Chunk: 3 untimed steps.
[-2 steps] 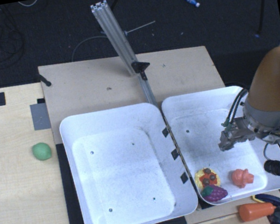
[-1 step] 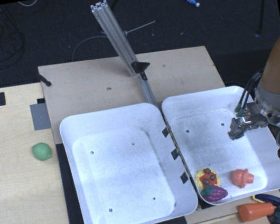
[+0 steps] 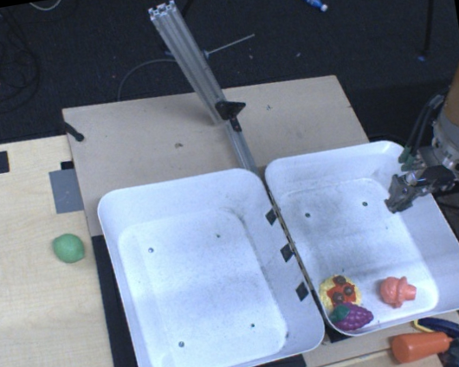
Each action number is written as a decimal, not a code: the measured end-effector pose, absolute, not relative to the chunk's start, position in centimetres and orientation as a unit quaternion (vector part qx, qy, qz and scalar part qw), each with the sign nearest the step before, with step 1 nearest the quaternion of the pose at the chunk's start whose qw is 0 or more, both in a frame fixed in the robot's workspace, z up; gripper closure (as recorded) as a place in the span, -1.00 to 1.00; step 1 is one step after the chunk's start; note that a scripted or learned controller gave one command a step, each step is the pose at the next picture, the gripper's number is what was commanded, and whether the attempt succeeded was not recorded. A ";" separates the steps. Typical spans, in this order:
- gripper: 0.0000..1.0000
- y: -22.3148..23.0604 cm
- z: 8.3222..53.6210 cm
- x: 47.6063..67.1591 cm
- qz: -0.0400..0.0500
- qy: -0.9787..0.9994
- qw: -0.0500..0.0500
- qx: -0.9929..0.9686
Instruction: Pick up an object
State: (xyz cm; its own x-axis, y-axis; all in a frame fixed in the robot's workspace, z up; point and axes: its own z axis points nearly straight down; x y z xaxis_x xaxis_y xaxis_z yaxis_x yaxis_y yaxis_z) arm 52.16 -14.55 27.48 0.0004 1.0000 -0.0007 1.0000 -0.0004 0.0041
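Two toys (image 3: 369, 299) in right bin (image 3: 436, 230), gripper (image 3: 400, 192) above

Even overhead light — soft, grainy; dim dark surround.

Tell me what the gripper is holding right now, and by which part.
Nothing is seen in its grasp. The gripper hangs over the right bin's right rim, apart from the pink toy and the purple grapes at the bin's near end.
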 end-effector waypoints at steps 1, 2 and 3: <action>1.00 -10.1 27.4 53.0 0.000 0.708 0.000 0.706; 1.00 -4.9 25.5 53.1 0.000 0.708 -0.001 0.706; 1.00 0.4 23.9 53.3 -0.001 0.708 -0.001 0.706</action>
State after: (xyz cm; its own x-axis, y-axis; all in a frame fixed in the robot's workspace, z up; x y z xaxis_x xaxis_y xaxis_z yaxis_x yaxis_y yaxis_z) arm 53.27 0.39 23.89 -0.0035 1.0000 0.0007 1.0000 0.0035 -0.0022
